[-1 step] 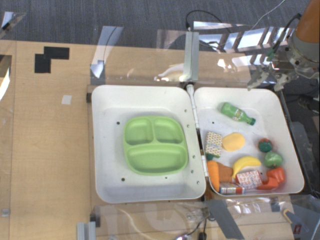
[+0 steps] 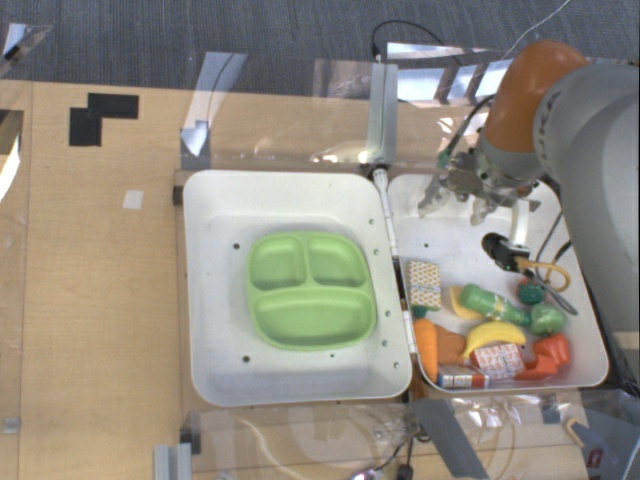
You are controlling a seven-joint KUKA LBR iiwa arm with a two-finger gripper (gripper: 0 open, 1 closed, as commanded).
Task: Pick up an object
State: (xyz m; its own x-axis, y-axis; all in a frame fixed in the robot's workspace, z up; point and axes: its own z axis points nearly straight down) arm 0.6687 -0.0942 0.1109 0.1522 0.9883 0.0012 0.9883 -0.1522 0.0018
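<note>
End effector (image 2: 478,196) hovers over the right bin's (image 2: 420,233) bare far end; finger state cannot be told. Carrot (image 2: 427,344) lies at the near left corner: likely light, rigid, slick plastic. Grip across mid-body.

This is a robotics lab, to judge by the pale wooden counter (image 2: 90,298) set up as a test cell, with clear acrylic guards (image 2: 345,118) and metal brackets around two white bins (image 2: 200,268), loose cables (image 2: 400,43), black marker patches (image 2: 100,118), and grey office carpet (image 2: 250,13) behind.
</note>
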